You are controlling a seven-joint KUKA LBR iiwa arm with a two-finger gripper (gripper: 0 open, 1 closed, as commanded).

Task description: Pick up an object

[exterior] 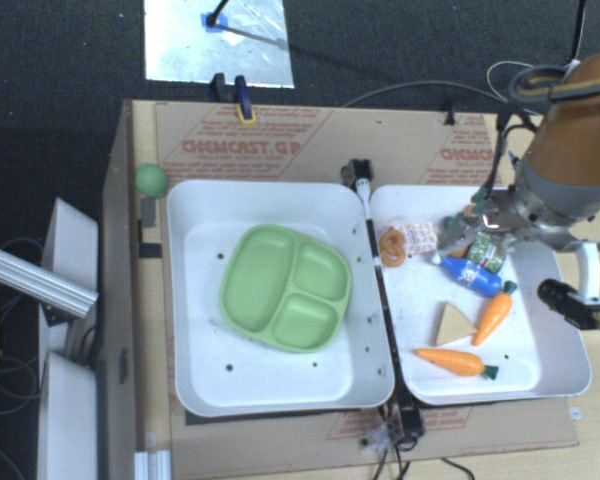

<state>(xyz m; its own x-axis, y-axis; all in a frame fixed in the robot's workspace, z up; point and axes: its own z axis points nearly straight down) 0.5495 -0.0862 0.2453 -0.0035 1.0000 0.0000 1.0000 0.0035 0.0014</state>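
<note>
Pincer (pixel 477 230) low over blue bottle (pixel 472 273), green-labelled.

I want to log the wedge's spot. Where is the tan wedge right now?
The tan wedge lies in the right bin, near its front, between the two carrots: one carrot just to its right, the other carrot in front of it.

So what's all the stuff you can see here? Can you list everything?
bins: 2, white, side by side on the bench
divided plate: 1, light green, in the left bin
toy carrots: 2, orange, in the right bin's near part
blue bottle: 1, blue, right bin, under the gripper
wedge: 1, tan, right bin, between the carrots
round orange toy: 1, orange, right bin's left edge
ball: 1, green, beside the left bin's far corner
arm: 1, grey and orange, over the right bin
gripper: 1, above the bottle
</note>
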